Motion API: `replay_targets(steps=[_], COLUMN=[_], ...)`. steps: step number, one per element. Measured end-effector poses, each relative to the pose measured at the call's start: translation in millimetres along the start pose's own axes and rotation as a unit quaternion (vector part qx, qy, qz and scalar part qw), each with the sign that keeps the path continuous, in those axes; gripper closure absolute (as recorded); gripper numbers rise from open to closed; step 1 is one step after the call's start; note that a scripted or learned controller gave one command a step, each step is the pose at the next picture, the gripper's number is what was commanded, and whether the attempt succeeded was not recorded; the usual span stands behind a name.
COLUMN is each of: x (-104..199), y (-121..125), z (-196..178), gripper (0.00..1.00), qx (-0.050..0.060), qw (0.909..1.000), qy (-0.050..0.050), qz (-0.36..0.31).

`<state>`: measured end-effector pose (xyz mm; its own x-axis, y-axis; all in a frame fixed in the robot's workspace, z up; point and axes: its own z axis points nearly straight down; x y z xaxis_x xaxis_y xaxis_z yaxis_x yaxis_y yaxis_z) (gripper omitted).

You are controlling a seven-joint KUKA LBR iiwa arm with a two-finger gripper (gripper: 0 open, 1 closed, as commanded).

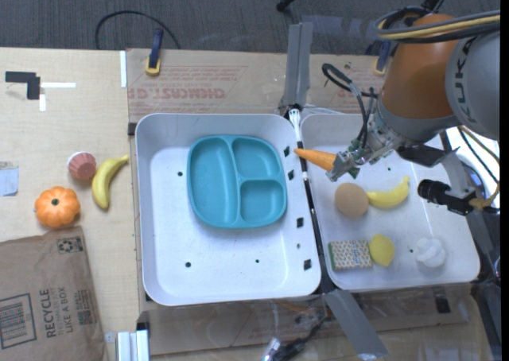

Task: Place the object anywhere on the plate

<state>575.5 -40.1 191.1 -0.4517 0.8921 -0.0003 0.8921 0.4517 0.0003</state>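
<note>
A teal plate (pixel 237 180) with three compartments lies in the left white bin (pixel 159 216). An orange carrot (pixel 316 158) hangs level above the divider between the two bins, its tip pointing left toward the plate's right rim. My gripper (pixel 343 165) is shut on the carrot's thick end, just inside the right bin's upper left corner. The grey arm with its orange band (pixel 421 73) reaches in from the upper right.
The right bin (pixel 469 272) holds a tan round object (pixel 351 199), a yellow banana (pixel 390 195), a lemon (pixel 382 250), a green dotted block (pixel 349 254) and a white object (pixel 430 252). On the bench to the left lie a banana (pixel 107 180), a small pumpkin (pixel 57 207) and a pink item (pixel 82 166).
</note>
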Motion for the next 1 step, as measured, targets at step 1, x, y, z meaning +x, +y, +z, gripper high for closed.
replay_targets(steps=[1], x=[46.8], y=[45.7], z=[1.5], gripper=[1.0], qx=[0.002], qw=[0.9982], qy=[0.0], qz=[0.06])
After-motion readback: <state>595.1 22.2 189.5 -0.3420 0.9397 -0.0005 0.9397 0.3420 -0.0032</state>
